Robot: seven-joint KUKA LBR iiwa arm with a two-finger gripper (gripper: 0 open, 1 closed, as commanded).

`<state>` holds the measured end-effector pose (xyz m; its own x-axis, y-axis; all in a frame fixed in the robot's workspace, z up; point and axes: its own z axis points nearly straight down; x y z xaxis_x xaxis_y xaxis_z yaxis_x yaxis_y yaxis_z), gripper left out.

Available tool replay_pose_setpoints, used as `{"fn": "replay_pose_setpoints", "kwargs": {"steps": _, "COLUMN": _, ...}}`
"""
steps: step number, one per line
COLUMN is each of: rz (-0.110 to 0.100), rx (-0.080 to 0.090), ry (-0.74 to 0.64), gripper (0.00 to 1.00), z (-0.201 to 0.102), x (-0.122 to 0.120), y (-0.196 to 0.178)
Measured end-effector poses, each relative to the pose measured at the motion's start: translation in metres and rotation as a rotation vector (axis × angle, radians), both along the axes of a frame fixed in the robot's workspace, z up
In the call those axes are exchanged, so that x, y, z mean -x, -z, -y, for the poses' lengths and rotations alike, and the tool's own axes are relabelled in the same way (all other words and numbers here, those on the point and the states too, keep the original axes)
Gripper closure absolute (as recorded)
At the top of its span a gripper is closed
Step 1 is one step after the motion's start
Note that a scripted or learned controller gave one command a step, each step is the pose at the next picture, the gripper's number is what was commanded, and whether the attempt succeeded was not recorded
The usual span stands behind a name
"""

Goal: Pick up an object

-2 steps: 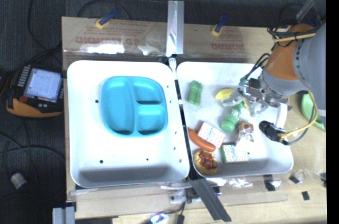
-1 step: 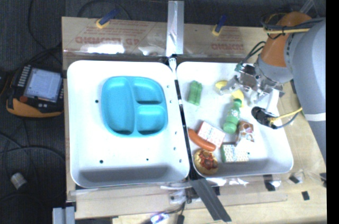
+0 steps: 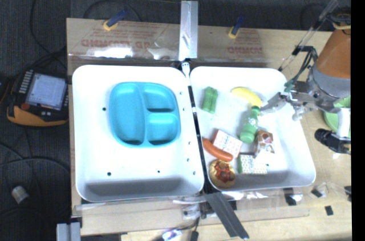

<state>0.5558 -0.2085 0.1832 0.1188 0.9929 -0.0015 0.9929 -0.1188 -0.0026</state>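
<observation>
The right bin (image 3: 296, 148) holds several small items: a green block (image 3: 210, 99), a yellow banana (image 3: 246, 95), a green bottle (image 3: 250, 125), a red and white carton (image 3: 227, 143), a sausage (image 3: 217, 150), a round pizza piece (image 3: 222, 172), a white and green box (image 3: 251, 164) and a brown wrapper (image 3: 264, 142). My gripper (image 3: 282, 110) hangs over the bin's right side, just right of the banana and the bottle's cap. Its fingers stand open with nothing between them.
The left bin (image 3: 91, 166) holds a blue divided plate (image 3: 145, 113). A ridge (image 3: 194, 120) separates the two bins. Two clamps (image 3: 114, 20) (image 3: 235, 29) sit on the back board. A handheld pendant (image 3: 40, 94) lies on the floor at the left.
</observation>
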Motion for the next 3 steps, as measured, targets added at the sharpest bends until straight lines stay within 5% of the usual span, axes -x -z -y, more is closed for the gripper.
{"fn": "replay_pose_setpoints", "kwargs": {"steps": 1, "rz": 0.000, "rx": -0.002, "ry": -0.006, "gripper": 0.00, "z": 0.007, "x": -0.039, "y": -0.002}}
{"fn": "replay_pose_setpoints", "kwargs": {"steps": 2, "rz": 0.000, "rx": 0.001, "ry": 0.000, "gripper": 0.00, "z": -0.019, "x": -0.053, "y": 0.087}}
{"fn": "replay_pose_setpoints", "kwargs": {"steps": 3, "rz": -0.003, "rx": -0.002, "ry": 0.000, "gripper": 1.00, "z": -0.020, "x": -0.053, "y": 0.080}}
